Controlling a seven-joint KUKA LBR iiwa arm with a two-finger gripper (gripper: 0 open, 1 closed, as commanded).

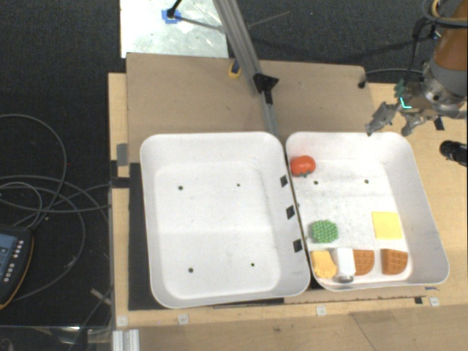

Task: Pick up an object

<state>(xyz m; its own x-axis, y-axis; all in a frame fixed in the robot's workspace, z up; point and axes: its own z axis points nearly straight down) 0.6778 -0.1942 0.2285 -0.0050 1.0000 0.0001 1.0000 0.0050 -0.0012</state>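
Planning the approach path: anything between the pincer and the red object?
Camera view: bare white floor of the right bin between pincer and red object.

Gripper (393,121), fingers spread and holding nothing, above the right bin's (409,152) far corner; red tomato (303,165), green ball (324,231) and yellow block (387,225) lie below-left of it.
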